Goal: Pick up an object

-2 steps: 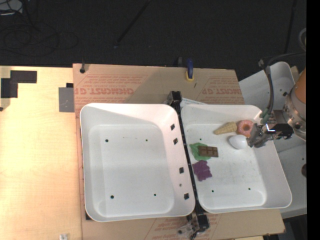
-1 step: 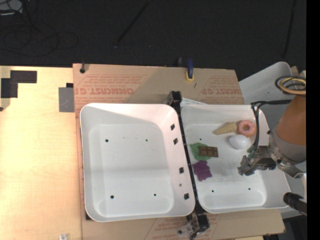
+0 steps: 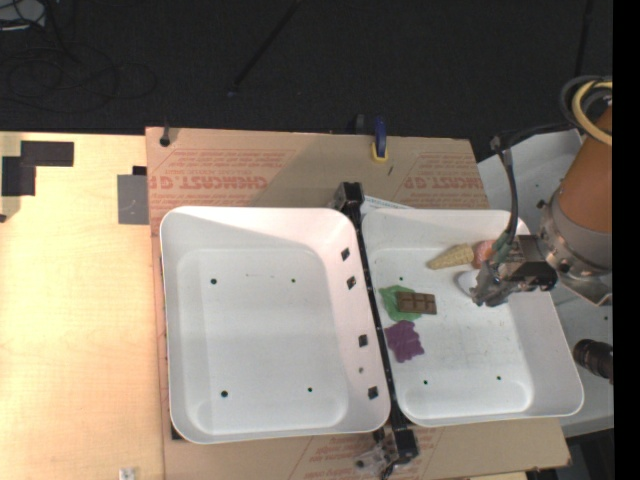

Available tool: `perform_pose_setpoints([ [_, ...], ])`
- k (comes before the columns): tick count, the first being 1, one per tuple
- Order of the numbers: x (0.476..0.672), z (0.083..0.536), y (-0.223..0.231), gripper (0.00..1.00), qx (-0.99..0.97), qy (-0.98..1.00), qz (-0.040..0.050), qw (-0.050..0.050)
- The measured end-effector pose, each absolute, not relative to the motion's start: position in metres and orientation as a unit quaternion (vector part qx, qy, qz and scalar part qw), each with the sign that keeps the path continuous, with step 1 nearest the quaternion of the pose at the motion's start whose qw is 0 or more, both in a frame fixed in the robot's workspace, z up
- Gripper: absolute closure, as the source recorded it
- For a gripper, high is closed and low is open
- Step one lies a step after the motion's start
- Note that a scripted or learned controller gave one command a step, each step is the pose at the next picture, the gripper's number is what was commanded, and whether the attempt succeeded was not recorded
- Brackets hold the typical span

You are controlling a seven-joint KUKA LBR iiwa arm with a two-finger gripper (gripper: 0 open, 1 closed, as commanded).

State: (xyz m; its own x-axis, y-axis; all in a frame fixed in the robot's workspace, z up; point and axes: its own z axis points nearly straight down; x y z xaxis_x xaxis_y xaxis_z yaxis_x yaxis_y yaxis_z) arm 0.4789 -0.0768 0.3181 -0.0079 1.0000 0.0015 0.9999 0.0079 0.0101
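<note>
In the right bin (image 3: 540,393) lie a tan cone-shaped piece (image 3: 450,258), a brown chocolate-like bar (image 3: 418,304) on a green piece (image 3: 393,301), and a purple object (image 3: 404,341). A small pinkish thing (image 3: 485,251) sits just right of the cone, partly hidden by the arm. My gripper (image 3: 487,290) hangs low over the right bin's upper right part, just right of the cone and the bar. Whatever lies under its tip is hidden from me.
The left bin (image 3: 180,268) stands beside the right one, with a black divider clip strip (image 3: 365,308) between them. Both bins rest on cardboard (image 3: 250,173). A wooden bench top (image 3: 70,318) extends to the left. Cables run behind the arm at the right.
</note>
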Motion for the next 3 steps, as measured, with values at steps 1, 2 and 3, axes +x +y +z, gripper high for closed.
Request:
perform_pose_setpoints([
  [1,0.471,0.113,-0.116,1.0,0.708,0.706,-0.0056,-0.007],
  [2,0.478,0.327,-0.071,1.0,0.705,0.709,0.0058,0.006],
  [3,0.476,0.327,-0.072,1.0,0.706,0.708,-0.0018,-0.002],
])
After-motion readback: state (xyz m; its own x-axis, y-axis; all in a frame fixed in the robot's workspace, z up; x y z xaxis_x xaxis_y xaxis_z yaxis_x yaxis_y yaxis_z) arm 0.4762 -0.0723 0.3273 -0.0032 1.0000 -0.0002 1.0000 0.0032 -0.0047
